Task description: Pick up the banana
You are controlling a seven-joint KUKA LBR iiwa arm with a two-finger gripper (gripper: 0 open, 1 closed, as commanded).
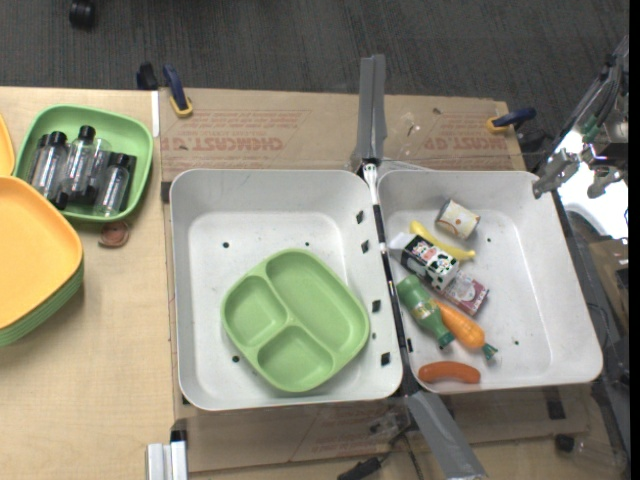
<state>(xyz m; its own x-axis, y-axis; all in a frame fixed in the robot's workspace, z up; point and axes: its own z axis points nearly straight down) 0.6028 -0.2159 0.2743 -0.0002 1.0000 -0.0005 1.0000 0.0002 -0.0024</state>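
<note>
Camera view: banana (440,241) lies in right bin (560,298), well apart from claw (560,171), whose opening I cannot tell

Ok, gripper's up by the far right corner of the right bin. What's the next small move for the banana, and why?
Probably swing the gripper left and toward the camera until it is above the banana. The banana lies in the right bin, between the small box and the black-and-white carton, untouched.
</note>
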